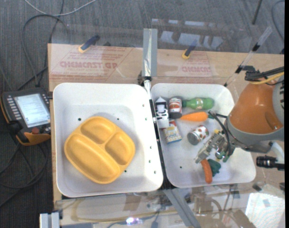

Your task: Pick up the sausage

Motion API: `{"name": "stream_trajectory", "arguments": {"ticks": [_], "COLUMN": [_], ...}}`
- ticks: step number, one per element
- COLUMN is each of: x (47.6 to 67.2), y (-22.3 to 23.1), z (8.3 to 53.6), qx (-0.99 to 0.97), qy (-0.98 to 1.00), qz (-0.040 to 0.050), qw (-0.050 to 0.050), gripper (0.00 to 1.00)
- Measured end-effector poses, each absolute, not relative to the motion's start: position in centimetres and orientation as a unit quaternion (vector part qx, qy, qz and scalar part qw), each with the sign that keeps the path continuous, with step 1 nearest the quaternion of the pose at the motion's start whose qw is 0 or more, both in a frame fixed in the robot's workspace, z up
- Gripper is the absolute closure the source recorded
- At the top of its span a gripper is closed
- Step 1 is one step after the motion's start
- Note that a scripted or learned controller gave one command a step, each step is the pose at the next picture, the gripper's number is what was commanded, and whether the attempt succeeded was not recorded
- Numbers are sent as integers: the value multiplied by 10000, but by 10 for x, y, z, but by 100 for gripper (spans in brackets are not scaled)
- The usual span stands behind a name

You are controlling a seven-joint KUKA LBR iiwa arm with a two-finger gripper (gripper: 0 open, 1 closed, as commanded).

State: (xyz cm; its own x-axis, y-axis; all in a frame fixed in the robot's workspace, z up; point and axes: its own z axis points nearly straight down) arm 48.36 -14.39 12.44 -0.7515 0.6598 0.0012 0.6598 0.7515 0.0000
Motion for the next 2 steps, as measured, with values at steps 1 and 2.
{"name": "stream_trajectory", "arguments": {"ticks": [1,2], "x": [527,579], "y": [-128,-104], "z": [137,195], "qx": [-4239,-3667], "qy": [-9057,-9303], "qz": [-2,-3], "qw": [5,-6], "gripper": [100,100]}}
